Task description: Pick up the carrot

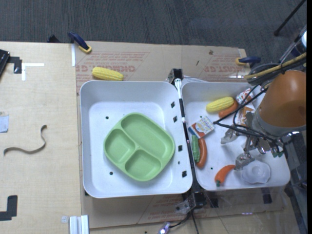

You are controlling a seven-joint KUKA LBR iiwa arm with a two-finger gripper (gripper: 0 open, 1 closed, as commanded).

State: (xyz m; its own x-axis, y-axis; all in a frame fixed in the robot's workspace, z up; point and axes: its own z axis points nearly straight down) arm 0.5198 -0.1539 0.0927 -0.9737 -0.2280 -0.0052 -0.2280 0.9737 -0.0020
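Observation:
The carrot (pixel 224 174) is a short orange piece with a green tip. It lies near the front wall of the right bin (pixel 209 95). My gripper (pixel 235 150) hangs just above and to the right of it, open, with nothing between its metal fingers (pixel 242 160). The lower finger ends close to the carrot's thick end; whether they touch is unclear. The grey arm with its orange band (pixel 287 97) covers the bin's right side.
The right bin also holds a yellow corn cob (pixel 220 104), an orange piece (pixel 227 112) under it, a small packet (pixel 203 127), a long orange and green item (pixel 199 150) and a clear cup (pixel 255 172). A green divided plate (pixel 139 146) sits in the left bin. Another corn cob (pixel 107 73) lies behind it.

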